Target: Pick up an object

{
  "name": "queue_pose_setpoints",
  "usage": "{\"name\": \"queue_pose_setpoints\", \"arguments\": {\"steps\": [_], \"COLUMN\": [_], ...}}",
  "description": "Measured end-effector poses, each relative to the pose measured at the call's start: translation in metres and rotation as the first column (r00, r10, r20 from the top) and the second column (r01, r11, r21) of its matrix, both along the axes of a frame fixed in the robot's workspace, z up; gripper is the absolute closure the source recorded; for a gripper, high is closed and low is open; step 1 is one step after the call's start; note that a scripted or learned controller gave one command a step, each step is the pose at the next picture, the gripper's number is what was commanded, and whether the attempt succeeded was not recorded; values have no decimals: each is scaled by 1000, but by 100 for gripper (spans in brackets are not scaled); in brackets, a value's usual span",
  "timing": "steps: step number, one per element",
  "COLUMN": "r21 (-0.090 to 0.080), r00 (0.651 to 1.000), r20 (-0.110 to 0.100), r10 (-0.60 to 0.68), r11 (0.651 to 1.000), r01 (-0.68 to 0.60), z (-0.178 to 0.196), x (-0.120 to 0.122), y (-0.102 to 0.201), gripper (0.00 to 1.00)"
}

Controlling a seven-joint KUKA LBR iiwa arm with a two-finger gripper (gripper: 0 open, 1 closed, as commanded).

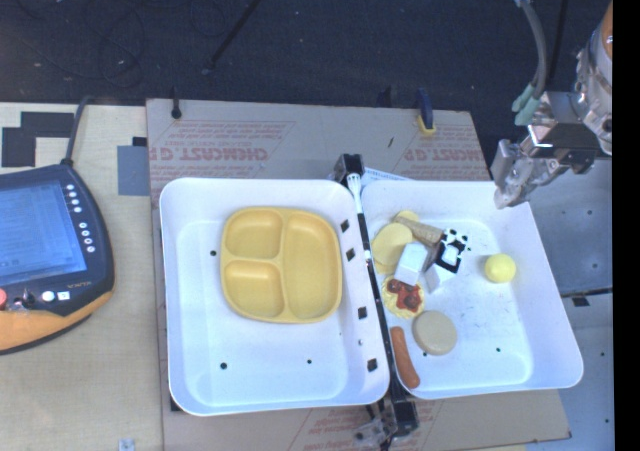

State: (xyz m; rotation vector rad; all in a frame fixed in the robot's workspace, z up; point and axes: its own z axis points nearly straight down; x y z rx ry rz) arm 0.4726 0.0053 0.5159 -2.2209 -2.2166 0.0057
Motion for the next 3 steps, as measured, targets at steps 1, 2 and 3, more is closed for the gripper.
{"name": "queue_pose_setpoints", "arguments": {"steps": [1,2,3], "r21": [-2,-1,-1], "r00": [1000,1000,1000], "r20": [0,9,0], "r10": [-4,1,-2], "r11": [1000,1000,1000], "r01": [4,-1,2], "z": [-29,25,-20], "x": [3,4,3], "y": [-63,-77,-129], "gripper": [100,100,100]}}
